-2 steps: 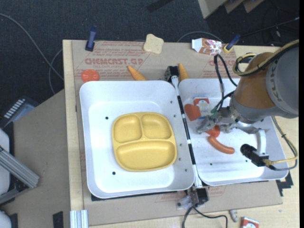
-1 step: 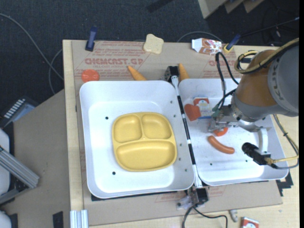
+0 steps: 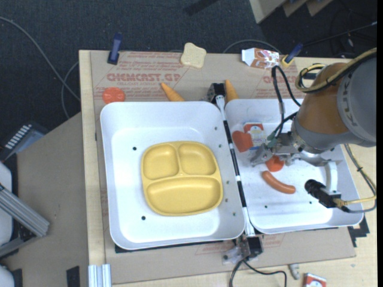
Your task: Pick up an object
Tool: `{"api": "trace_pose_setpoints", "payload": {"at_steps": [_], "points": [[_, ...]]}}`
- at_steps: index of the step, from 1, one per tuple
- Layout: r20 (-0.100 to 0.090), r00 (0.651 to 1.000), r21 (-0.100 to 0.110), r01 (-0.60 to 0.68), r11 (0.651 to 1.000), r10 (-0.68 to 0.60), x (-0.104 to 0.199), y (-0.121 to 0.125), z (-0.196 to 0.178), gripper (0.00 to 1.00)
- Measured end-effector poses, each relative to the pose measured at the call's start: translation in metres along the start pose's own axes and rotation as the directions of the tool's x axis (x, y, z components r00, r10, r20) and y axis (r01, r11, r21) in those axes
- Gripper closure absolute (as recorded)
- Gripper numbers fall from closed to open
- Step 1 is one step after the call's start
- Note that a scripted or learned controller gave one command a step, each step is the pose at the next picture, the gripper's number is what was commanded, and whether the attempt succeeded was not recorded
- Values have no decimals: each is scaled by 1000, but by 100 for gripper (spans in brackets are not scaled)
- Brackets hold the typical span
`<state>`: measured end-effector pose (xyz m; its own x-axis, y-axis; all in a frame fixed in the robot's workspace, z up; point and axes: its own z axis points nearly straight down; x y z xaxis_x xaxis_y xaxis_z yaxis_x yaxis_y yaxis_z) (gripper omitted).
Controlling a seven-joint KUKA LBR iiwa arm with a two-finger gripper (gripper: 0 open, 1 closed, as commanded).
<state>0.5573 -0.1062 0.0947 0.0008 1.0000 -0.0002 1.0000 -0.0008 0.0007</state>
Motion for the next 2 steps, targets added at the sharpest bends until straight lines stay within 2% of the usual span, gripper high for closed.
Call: {"api": "trace_pose_setpoints", "payload": {"at_steps": [1, 2], "points": [[0, 1000, -2, -1, 1000, 1, 0, 0, -10, 100], [0, 1000, -2, 0, 1000, 0, 0, 0, -10, 0]]}}
